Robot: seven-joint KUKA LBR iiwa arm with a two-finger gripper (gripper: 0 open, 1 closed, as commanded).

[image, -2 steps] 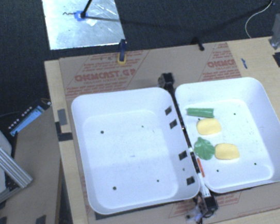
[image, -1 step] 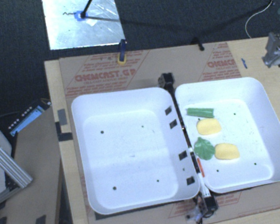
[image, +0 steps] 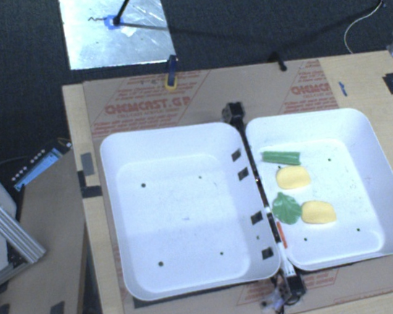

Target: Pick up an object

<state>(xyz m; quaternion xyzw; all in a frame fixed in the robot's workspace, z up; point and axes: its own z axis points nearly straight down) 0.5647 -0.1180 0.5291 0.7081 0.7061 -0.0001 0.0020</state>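
The right bin [image: 376, 162] holds several small objects near its left side. A green oblong piece [image: 281, 157] lies toward the back. Just in front of it sits a yellow lump [image: 292, 177]. A leafy green piece [image: 287, 208] lies close to the bin's left wall, and a second yellow lump [image: 317, 212] rests right beside it.
The left bin [image: 182, 206] stands beside the right one, with black clips [image: 243, 174] along the shared divider. A silver sheet [image: 115, 24] lies on the dark floor behind the bench. Cables and a yellow clamp [image: 171, 82] sit at the far edge.
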